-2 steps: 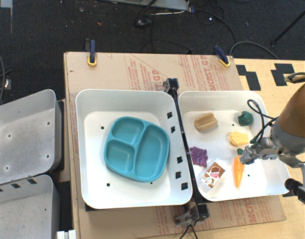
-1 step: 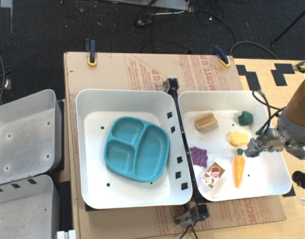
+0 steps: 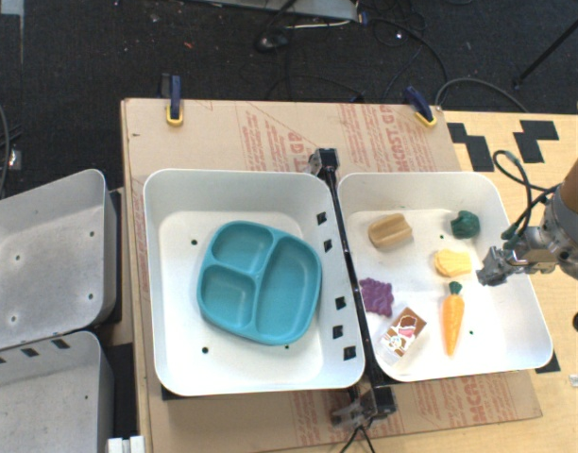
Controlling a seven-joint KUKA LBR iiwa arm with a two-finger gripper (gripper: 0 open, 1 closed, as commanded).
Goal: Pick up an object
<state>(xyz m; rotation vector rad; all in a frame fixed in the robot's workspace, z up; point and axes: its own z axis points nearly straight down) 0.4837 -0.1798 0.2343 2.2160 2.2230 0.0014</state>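
The arm reaches in low over the right bin's (image 3: 516,347) edge, its pincer (image 3: 492,270) — grip unreadable — just beside the yellow piece (image 3: 452,262) and above the carrot (image 3: 452,321), on a cardboard-topped worktop (image 3: 242,135) over dark, cable-strewn floor (image 3: 72,36).

A teal divided plate (image 3: 260,282) lies in the left white bin (image 3: 166,206) on the brown table (image 3: 251,130). Blue-and-yellow clamps (image 3: 175,102) grip the table's edge toward twelve o'clock. Two more white trays (image 3: 43,243) sit at nine o'clock, with black cables (image 3: 298,26) beyond on the dark floor.
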